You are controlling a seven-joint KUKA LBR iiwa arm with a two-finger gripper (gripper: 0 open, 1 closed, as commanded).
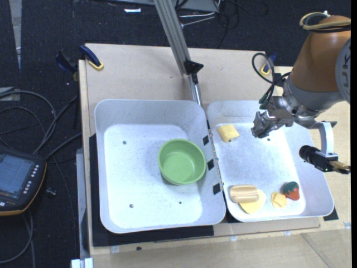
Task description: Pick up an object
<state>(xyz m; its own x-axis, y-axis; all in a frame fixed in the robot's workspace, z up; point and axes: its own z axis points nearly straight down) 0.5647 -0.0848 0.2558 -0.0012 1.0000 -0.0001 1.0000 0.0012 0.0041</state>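
— Beneath everything: dark carpet strewn with cables, a pale wooden bench (139, 71) on top, a handheld control pendant (17, 180) lying off to the left on the floor.

— On the bench?

— Two shallow white bins side by side. Left bin (120, 205): holds a green bowl (182, 161), upright, toward its right half. Right bin (312, 200): holds several small toys.

— Which toys, and where?

— Yellow cheese-like wedge (227, 132) near the far left corner. Hot-dog bun (244, 193) at the near edge, touching a flat yellow piece (252, 205) just beneath it. Small yellow chunk (279, 200) to its right, and a red strawberry with green top (290, 191) just beside that chunk.

— And the arm?

— Reaches in from the right, orange band above the wrist. Gripper (261, 128) low over the far part of the right bin, right of the yellow wedge and apart from it.

— Fingers?

— Dark and small from this angle; cannot tell whether spread or pressed together. Nothing seen between them.
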